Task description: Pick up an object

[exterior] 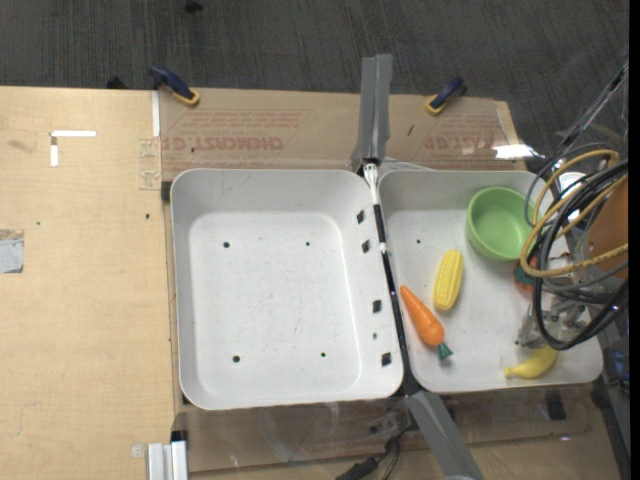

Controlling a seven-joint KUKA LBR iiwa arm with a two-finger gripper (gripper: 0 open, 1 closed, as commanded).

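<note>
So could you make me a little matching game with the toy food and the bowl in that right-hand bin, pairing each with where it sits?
Things:
1. green bowl
2. corn cob
3. carrot
4. banana

Places:
A. against the divider side of the right bin, lying at a slant
B. near corner of the bin, under the arm's cables
C. far part of the bin, beside the cables
D. middle of the bin, just right of the carrot

Pairs: 1-C, 2-D, 3-A, 4-B
</note>
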